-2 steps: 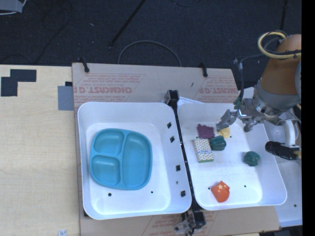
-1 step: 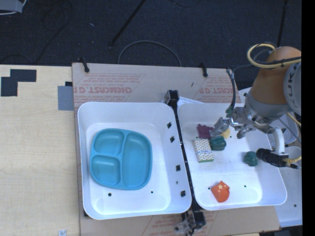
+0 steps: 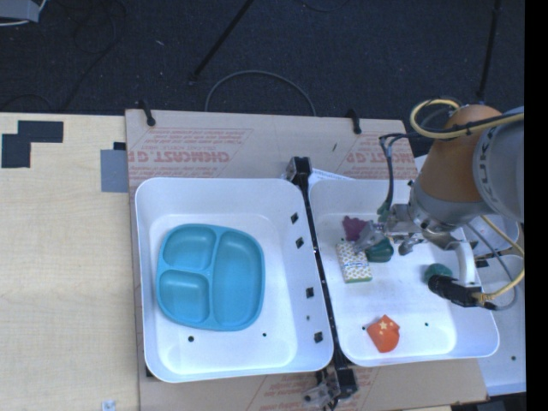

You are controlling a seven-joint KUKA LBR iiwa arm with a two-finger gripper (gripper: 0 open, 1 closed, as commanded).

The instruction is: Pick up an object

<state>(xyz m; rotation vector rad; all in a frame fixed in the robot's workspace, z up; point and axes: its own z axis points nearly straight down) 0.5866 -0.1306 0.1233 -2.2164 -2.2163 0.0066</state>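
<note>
My gripper (image 3: 383, 235) hangs low over the upper middle of the right bin (image 3: 479, 336), on the grey arm with its orange band (image 3: 451, 165). Right under and beside it lie a small purple object (image 3: 352, 226) to its left and a dark teal object (image 3: 379, 252) just below. A white patterned block (image 3: 354, 263) lies against the teal object's left side. Nearer the front of the bin sits a red-orange object (image 3: 384, 334). Another teal object (image 3: 439, 272) lies to the right, under the arm's cables.
The left bin (image 3: 158, 199) holds a blue divided plate (image 3: 210, 276). A black divider (image 3: 313, 264) runs between the two bins. Cables and a black fitting (image 3: 462, 294) hang from the arm over the right bin's right side.
</note>
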